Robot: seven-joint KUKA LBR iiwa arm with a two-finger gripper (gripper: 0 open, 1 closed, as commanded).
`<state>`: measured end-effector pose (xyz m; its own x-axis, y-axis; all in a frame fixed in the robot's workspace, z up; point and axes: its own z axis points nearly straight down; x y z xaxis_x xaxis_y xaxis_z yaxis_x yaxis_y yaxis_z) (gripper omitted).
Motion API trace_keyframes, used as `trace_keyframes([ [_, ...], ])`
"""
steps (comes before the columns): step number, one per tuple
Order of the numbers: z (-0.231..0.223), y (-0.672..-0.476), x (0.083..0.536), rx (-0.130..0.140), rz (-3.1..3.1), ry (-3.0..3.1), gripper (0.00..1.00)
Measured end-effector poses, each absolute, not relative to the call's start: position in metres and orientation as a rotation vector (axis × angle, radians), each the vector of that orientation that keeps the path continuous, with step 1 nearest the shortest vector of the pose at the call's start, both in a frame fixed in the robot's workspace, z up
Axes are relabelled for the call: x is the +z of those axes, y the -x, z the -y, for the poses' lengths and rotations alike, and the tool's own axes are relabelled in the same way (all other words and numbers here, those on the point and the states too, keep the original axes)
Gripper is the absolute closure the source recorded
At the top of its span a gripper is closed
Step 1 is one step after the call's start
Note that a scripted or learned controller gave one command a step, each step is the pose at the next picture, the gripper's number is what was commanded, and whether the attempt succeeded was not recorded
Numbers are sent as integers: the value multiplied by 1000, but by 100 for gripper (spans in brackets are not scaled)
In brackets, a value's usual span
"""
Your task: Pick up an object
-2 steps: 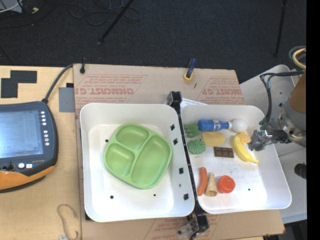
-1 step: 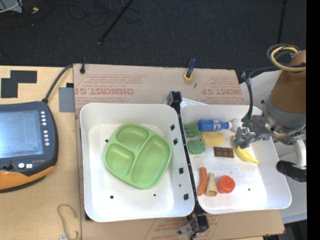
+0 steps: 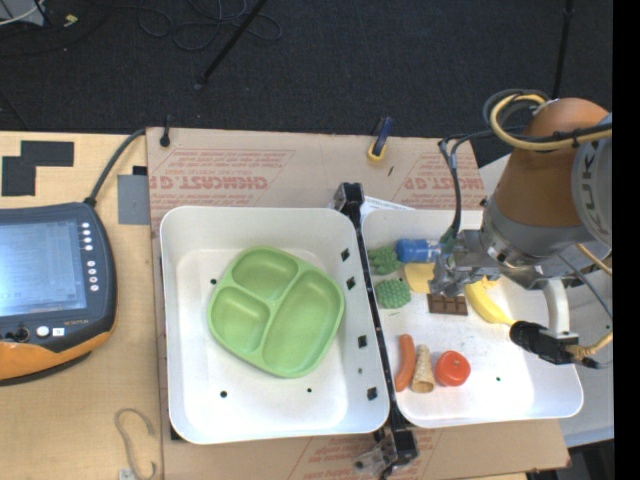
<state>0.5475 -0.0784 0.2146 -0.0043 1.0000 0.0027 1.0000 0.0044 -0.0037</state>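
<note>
over the right bin (image 3: pixel 520 408) the grey arm (image 3: pixel 545 183) with its orange band reaches in from the right, and its gripper (image 3: pixel 452 280) hangs low above the upper middle of that bin, right over a brown chocolate block (image 3: pixel 447 305); whether it is released or clenched cannot be told, since the wrist hides the tips, and nothing shows as grasped. just right of the block lies a banana (image 3: pixel 489 303), partly under the arm. left of the gripper sit a blue cylinder (image 3: pixel 414 250), a yellow piece (image 3: pixel 420 276) just below it, and two green knobbly pieces, one (image 3: pixel 382 261) near the bin's left wall and one (image 3: pixel 392 294) just below it. lower in the bin lie a carrot (image 3: pixel 404 361), a cone (image 3: pixel 424 370) just beside it, and a tomato (image 3: pixel 453 368) touching the cone's right side. a black fitting (image 3: pixel 540 341) with a cable hangs off the arm over the bin's right part. the left bin (image 3: pixel 190 388) holds a green divided plate (image 3: pixel 277 310), lying flat and turned askew. on the bench to the far left rests a pendant (image 3: pixel 50 283) with a screen and an orange edge
</note>
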Motion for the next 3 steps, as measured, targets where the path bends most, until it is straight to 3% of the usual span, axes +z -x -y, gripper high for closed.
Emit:
trace_keyframes([
  [1, 28, -565, 235, -2, 2225, 2214, 100],
  [3, 15, -575, 222, 2, 2221, 2219, 100],
])
